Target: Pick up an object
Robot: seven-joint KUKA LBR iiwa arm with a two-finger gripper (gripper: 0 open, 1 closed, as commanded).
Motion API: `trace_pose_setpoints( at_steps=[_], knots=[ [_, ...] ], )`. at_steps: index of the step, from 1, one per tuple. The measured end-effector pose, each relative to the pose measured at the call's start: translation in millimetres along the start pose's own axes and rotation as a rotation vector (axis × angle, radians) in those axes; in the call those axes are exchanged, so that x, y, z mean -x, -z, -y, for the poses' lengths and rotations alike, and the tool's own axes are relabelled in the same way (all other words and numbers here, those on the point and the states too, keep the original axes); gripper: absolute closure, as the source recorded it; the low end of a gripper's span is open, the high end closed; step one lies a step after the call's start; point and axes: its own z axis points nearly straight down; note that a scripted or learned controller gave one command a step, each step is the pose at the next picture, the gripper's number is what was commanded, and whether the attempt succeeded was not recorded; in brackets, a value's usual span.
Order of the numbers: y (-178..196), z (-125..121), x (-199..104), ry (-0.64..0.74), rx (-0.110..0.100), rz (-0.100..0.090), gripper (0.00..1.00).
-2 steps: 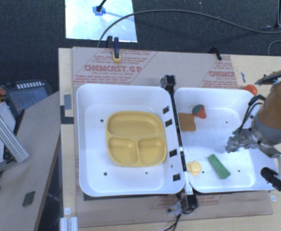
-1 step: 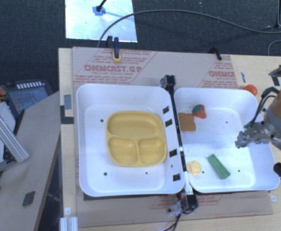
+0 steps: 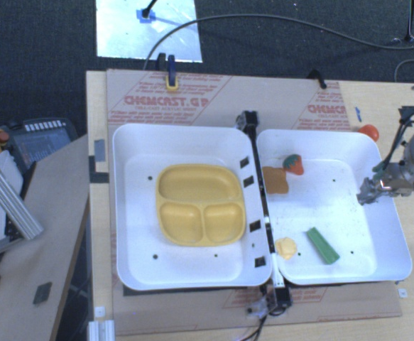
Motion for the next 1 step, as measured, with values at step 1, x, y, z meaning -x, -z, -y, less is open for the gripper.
trace_pose_setpoints(
  at_steps=[1],
  knots=[
    [52.6, 0.6, -9.4, 0.001, 0.0, -0.001, 1.0]
  ],
)
